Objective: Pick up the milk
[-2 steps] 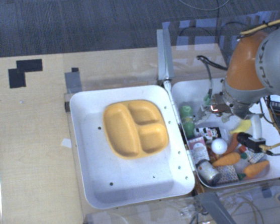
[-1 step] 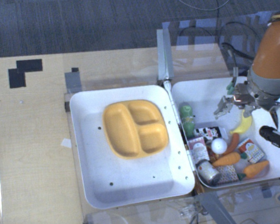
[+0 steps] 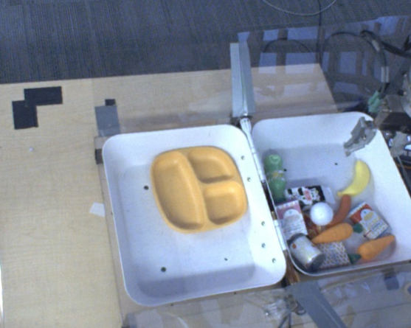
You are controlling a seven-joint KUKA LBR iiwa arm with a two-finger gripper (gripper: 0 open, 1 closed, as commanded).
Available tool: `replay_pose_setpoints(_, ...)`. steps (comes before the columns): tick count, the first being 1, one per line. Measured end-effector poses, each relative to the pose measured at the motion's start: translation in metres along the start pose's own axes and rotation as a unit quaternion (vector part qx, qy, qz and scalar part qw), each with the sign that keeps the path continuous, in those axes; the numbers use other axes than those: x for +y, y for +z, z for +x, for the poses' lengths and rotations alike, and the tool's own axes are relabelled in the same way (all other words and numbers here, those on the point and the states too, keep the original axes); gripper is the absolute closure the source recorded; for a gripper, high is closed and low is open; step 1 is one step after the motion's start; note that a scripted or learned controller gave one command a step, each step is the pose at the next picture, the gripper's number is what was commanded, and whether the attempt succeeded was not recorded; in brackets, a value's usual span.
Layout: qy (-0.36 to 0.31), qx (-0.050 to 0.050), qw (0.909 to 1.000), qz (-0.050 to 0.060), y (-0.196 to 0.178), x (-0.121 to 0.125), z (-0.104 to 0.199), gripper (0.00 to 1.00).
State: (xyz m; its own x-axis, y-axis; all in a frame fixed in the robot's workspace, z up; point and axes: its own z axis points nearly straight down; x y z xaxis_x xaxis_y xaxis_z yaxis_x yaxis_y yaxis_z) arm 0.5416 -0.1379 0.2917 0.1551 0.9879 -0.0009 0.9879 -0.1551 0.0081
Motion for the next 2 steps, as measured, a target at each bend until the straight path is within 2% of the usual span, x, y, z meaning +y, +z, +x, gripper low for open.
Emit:
replay_pose_setpoints(1, 0.001, 0.001, 1.0, 0.003, 0.108, 0.002, 0.071, 0.0)
replay_pose_setpoints(2, -0.094, 0.002, 0.9955, -0.013, 0.175, 0.0, 0.043, 0.0)
